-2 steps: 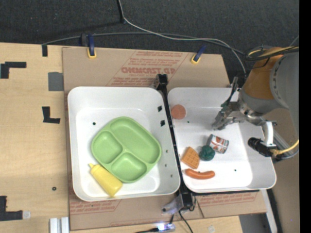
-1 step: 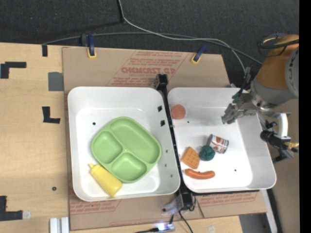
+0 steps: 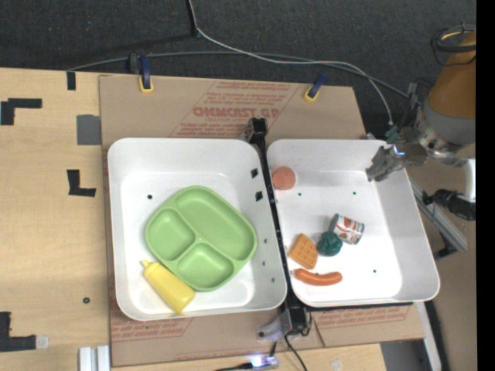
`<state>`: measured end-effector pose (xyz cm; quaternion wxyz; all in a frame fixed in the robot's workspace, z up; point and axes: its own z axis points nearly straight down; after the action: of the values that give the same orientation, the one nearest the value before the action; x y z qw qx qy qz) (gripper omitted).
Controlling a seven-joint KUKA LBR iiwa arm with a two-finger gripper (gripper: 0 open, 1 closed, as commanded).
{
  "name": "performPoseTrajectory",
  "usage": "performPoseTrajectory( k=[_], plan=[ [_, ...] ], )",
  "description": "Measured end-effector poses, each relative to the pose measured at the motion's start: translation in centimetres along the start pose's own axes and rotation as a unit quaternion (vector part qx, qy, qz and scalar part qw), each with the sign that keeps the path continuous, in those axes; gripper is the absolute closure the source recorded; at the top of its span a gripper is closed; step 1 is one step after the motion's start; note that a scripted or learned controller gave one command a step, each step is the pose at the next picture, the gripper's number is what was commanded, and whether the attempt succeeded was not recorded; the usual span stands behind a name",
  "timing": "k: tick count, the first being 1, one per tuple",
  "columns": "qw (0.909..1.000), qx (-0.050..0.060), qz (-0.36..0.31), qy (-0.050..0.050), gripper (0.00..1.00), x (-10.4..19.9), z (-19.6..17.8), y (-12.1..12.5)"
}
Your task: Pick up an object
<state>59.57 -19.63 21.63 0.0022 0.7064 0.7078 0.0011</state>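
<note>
Two shallow white bins side by side at mid frame: left bin (image 3: 124,207) with a green divided plate (image 3: 201,238) at its centre and a yellow mustard bottle (image 3: 168,286) at its lower left; right bin (image 3: 410,230) with the small candidates. Grey arm (image 3: 452,99) at the upper right, gripper (image 3: 381,165) poised over the right bin's upper right rim, nothing between its fingers, spread too blurred to tell. Approach step in hand, judging by that. Candidates, larger to smaller: sausage (image 3: 317,278) near the lower edge, waffle (image 3: 303,250) just above it, can (image 3: 348,229) touching a dark green lump (image 3: 329,245), pink ball (image 3: 285,178) alone at the bin's upper left. Next, probably: travel down-left, descent over one item, fingers astride it.
</note>
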Motion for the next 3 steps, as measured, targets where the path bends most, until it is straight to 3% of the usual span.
performPoseTrajectory(
  k=[1,3],
  plan=[
    [1.0,0.002,0.0,0.001,1.0,0.1,-1.8,0.1],
    [1.0,0.004,-0.002,0.001,1.0,10.9,0.3,1.4]
  ],
)
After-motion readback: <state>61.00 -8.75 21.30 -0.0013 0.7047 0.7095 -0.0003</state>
